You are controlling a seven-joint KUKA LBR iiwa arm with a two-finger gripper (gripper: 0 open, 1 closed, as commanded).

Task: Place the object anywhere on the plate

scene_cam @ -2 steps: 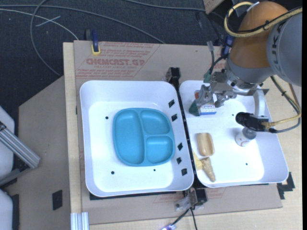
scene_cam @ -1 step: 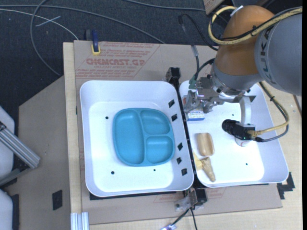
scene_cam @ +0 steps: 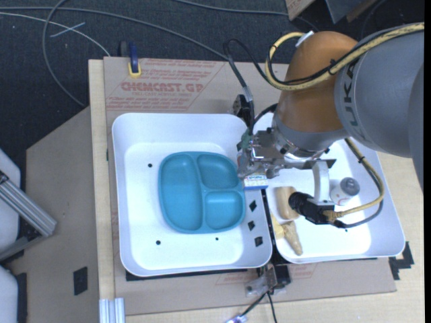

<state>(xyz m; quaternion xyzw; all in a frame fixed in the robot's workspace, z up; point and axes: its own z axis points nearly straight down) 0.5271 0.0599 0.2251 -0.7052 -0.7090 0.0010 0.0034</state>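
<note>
Arm, grey with an orange band, rises closest to the lens and covers much of the right bin; its pincer sits low over the wall shared by the two bins, at the left bin's right edge, and whether it is open or closed cannot be told from this angle. Nothing can be seen held in it. Plate: a blue, three-compartment dish lying flat near the middle of the left bin, all compartments bare, so the placing is judged not yet done. Object, as far as can be judged: a pale tan, elongated item lying in the right bin by its left wall, toward the tabletop's near edge; a rounder tan part lies just above it, partly behind a black fitting with a yellow cable, and whether the two are one piece or separate cannot be told. Surface looks matt and irregular, possibly soft. A small round grey-and-white item also rests in the right bin, toward its right side. Remaining, by this reading: grasp, carry across the shared wall, release on the plate.
</note>
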